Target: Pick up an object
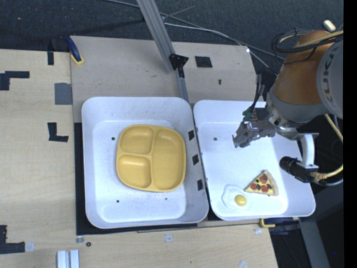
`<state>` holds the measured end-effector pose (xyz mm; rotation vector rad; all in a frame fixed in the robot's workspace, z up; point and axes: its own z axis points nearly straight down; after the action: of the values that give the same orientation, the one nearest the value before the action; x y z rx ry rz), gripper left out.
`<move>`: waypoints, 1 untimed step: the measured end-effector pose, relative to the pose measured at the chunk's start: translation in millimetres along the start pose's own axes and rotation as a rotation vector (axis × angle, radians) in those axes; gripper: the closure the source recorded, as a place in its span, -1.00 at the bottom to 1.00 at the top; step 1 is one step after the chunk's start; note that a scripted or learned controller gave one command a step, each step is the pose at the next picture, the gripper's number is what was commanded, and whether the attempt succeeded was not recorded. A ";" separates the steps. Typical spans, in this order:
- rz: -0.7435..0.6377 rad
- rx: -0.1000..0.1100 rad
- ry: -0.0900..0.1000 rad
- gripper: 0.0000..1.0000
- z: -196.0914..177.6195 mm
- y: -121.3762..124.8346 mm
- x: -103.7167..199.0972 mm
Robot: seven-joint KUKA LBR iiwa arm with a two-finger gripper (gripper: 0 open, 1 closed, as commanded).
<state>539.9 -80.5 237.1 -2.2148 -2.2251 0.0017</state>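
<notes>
pizza slice [262,183] lies in the right bin [223,116], below the pincer [243,140]; its grip state unclear.

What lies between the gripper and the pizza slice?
Nothing but bare white bin floor, as the camera view shows. The gripper hangs above and left of the pizza slice; a fried egg lies beside the slice.

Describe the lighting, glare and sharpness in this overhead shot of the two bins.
Camera view: even, diffuse light with soft shadows; the white right bin looks washed out, nearly overexposed; the yellow divided plate shows mild sheen; the gripper and pizza slice toy look slightly soft; the whole frame is low in resolution.
</notes>
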 end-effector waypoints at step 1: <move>-0.001 0.002 0.001 1.00 13.5 -13.8 51.5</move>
<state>525.8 -29.0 223.7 -2.2128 -2.2246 0.0033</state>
